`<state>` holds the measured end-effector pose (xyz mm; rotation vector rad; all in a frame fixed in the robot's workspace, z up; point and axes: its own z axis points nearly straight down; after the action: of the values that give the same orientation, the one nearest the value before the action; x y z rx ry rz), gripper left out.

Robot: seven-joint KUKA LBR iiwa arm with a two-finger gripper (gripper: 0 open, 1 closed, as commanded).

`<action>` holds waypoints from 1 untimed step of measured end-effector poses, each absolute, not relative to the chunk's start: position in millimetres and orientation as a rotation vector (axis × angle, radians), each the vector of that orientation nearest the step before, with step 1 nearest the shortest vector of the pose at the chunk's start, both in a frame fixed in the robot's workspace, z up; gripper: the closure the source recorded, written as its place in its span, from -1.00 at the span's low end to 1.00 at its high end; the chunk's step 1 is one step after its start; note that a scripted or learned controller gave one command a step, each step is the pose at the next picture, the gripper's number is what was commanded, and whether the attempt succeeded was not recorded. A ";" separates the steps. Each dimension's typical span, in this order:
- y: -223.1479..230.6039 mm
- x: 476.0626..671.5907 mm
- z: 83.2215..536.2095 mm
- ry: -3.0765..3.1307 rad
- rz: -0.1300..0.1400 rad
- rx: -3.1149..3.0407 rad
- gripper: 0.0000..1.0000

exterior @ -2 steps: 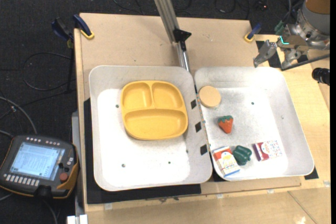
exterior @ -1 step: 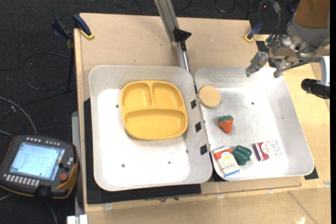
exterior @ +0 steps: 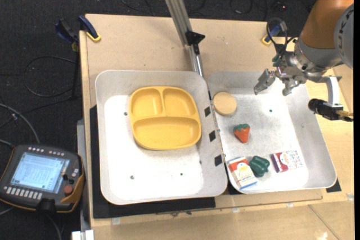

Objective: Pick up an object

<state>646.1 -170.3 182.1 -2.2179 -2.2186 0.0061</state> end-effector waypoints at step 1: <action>-170.1 646.8 117.4 -2.218 0.006 -2.218 -1.00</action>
<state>646.8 -170.1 117.4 -2.2178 -2.2184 0.0062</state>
